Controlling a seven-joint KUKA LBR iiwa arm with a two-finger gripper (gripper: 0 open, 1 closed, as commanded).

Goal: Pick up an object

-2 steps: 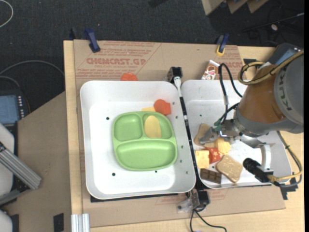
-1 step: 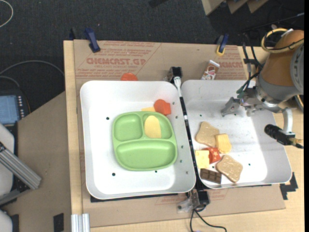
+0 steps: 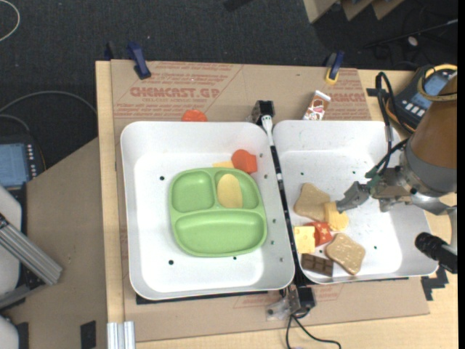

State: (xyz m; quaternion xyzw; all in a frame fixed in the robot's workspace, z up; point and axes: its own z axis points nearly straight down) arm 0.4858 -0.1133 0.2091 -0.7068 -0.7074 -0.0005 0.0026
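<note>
On the cardboard-topped surface (image 3: 218, 86), the pincer (image 3: 350, 197) hangs over the right bin's (image 3: 327, 140) toy food, grip state unclear, nothing visibly lifted yet.

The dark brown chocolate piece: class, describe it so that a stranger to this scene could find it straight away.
Start at the right-hand white bin and go to the pile of play food by its left wall. At the pile's near end, beside the bin's front rim, lies the chocolate piece, just left of a tan toast slice. It is the only dark brown, flat rectangular item there; its neighbours are tan, yellow or red.
</note>
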